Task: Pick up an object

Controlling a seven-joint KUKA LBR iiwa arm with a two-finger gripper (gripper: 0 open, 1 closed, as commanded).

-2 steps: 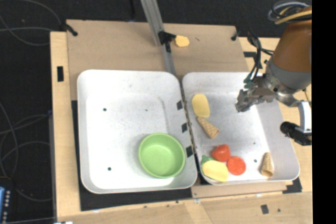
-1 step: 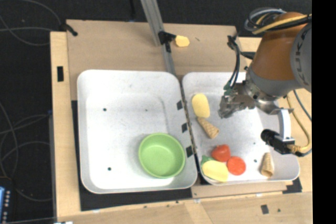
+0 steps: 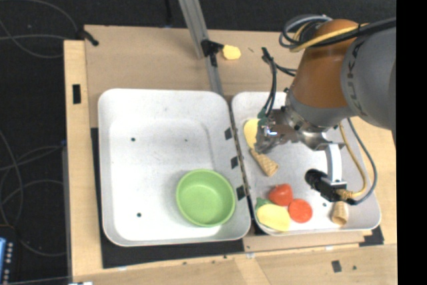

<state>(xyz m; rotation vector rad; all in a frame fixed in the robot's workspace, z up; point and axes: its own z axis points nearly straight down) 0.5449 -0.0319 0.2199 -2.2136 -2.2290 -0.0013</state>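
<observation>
The arm is seen reaching in over the right bin (image 3: 371, 217), its orange band (image 3: 320, 77) above the wrist, which is bent down toward that bin's left wall. The gripper (image 3: 269, 133) is lowered beside a pale yellow object (image 3: 250, 133) and just above a tan cone (image 3: 265, 162). Whether the fingers are spread or closed cannot be told; nothing is visibly held between them. Nearer the right bin's front edge a red tomato-like piece (image 3: 281, 194), an orange-red piece (image 3: 300, 210), a yellow lemon-like piece (image 3: 273, 217) and a second tan cone (image 3: 340, 212) are noted. A green bowl (image 3: 205, 197) is recorded in the left bin (image 3: 133, 137).
</observation>
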